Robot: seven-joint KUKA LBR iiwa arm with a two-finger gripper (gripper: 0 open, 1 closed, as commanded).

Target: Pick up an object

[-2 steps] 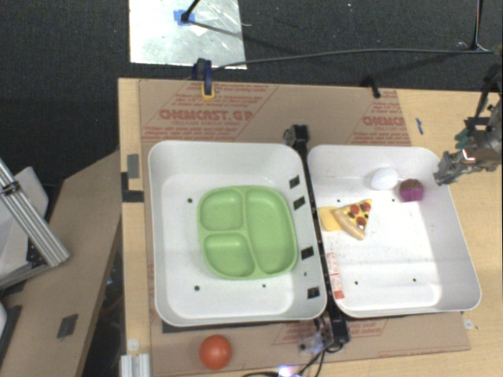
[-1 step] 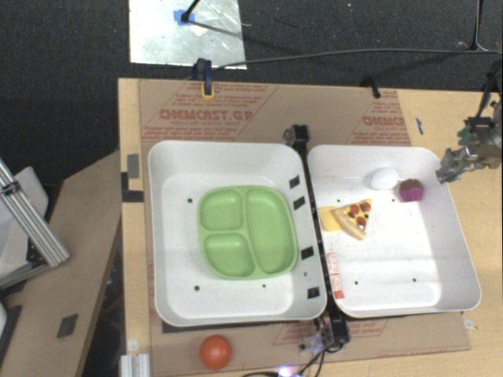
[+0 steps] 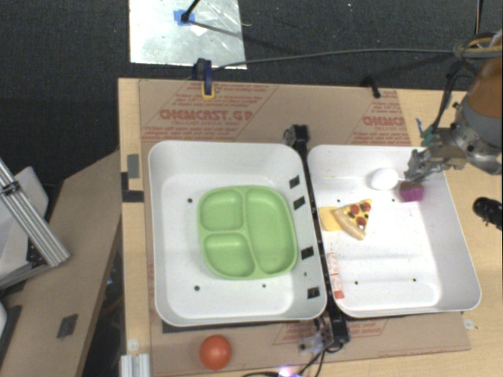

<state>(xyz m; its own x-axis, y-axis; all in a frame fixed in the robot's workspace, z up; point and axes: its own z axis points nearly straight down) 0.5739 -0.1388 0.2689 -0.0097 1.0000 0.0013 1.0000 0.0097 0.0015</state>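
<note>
In the right bin point(image 3: 440, 281) lie a white egg-like ball point(image 3: 383, 179), a small purple block point(image 3: 411, 192) and a toy pizza slice point(image 3: 352, 217) near the bin's left wall. My gripper point(image 3: 418, 166) hangs over the bin's far right part, just above the purple block and to the right of the white ball. Its fingers point down at the block, and nothing shows between them.
The left bin point(image 3: 173, 289) holds a green three-compartment plate point(image 3: 247, 232). An orange ball point(image 3: 215, 352) rests on the bench in front of the left bin. Black clips join the two bins along the middle divider point(image 3: 308, 234). A blue clamp point(image 3: 204, 75) stands at the back.
</note>
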